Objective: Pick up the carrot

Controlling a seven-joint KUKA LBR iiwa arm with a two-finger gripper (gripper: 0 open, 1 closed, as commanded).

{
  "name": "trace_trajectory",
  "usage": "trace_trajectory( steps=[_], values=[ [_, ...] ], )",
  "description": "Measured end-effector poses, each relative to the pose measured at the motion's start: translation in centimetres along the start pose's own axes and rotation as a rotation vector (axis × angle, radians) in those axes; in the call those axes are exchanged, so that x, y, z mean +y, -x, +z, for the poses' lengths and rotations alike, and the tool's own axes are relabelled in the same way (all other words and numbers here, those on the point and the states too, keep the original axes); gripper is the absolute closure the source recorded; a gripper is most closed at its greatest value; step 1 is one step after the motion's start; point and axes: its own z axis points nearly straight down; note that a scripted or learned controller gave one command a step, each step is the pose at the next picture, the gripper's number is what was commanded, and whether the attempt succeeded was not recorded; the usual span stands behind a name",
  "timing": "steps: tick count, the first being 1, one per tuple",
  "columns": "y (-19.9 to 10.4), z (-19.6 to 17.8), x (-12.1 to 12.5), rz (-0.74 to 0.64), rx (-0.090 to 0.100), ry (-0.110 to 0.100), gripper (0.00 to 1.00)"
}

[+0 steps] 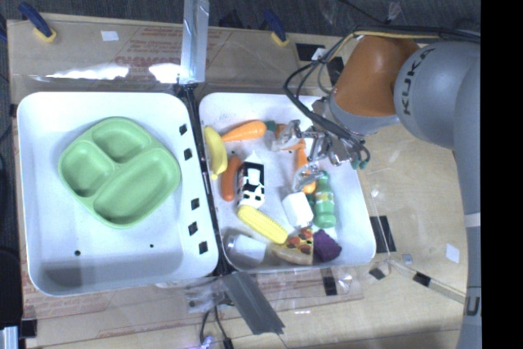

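From my overhead camera I see two white bins side by side on the tabletop (409,176). The left bin (49,257) carries a green divided plate (120,170), set toward its upper left.

The right bin (355,208) is crowded. A carrot (243,131) lies flat near the bin's top edge, pointing roughly left to right, with a banana (215,151) just beside its left end along the left wall. Below the carrot there is a red-orange sausage-like piece (232,176) and a black-and-white cow-patterned block (252,183) touching it. Lower down a corn cob (262,225) lies at a slant, with a white cylinder (297,208) and a green bottle (324,200) to its right. A purple item (327,245) sits in the lower right corner, next to a pizza slice (296,245).

The arm (433,94) reaches in from the right, its orange band above the bin's upper right corner. The claw (304,145) hangs over the upper middle of the right bin, just to the right of the carrot. Another thin orange piece (301,158) shows under it, and I cannot tell whether it is being gripped. From my seat I cannot tell how far the claw is spread; the metal parts blur together with the clutter.
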Motion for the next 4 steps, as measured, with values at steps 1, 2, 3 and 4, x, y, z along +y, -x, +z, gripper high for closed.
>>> trace_trajectory(
  steps=[1,2,3,4],
  values=[
    [0.3,-1.2,0.2,-0.007,-0.004,-0.001,1.0],
    [-0.2,-6.6,7.7,-0.002,-0.006,-0.001,1.0],
    [1.2,-10.1,18.3,0.196,-0.004,0.001,1.0],
    [1.0,-10.0,18.0,0.2,-0.002,-0.001,0.0]
  ],
)
